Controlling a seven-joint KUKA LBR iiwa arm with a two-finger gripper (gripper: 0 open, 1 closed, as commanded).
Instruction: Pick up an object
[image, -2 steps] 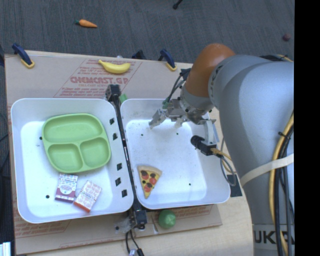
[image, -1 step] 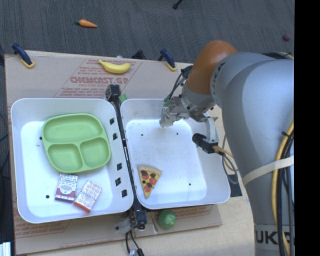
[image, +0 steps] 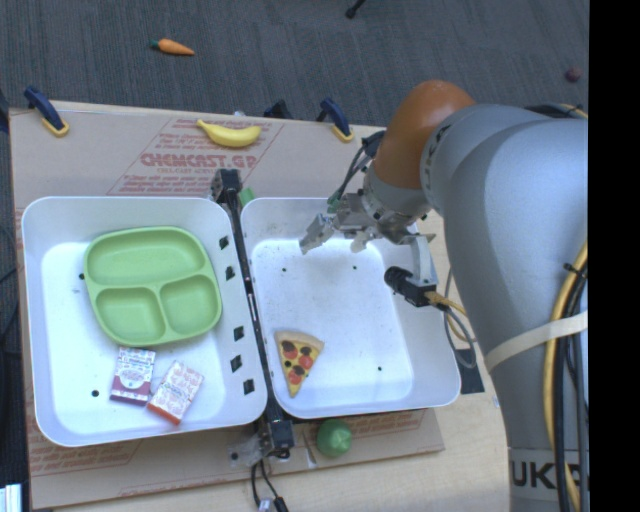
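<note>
Grey arm with orange band reaches in from the right; its gripper (image: 335, 228) sits over the far edge of the right white bin (image: 425, 375). Gripper state: cannot tell; nothing visibly grasped.

Right bin: slice-shaped toy pizza with red topping (image: 296, 359) lies flat near the front-left corner, well apart from the gripper.

Left white bin (image: 40, 300): light-green three-compartment plastic tray (image: 152, 284) at centre; two small red-and-white packets (image: 156, 384) side by side in front of it.

On the cardboard-covered counter (image: 130, 150): yellow toy banana (image: 230, 131) behind the bins; green round ball (image: 334, 437) just in front of the right bin. Small orange carrot-shaped toy (image: 174, 46) on the floor beyond.
</note>
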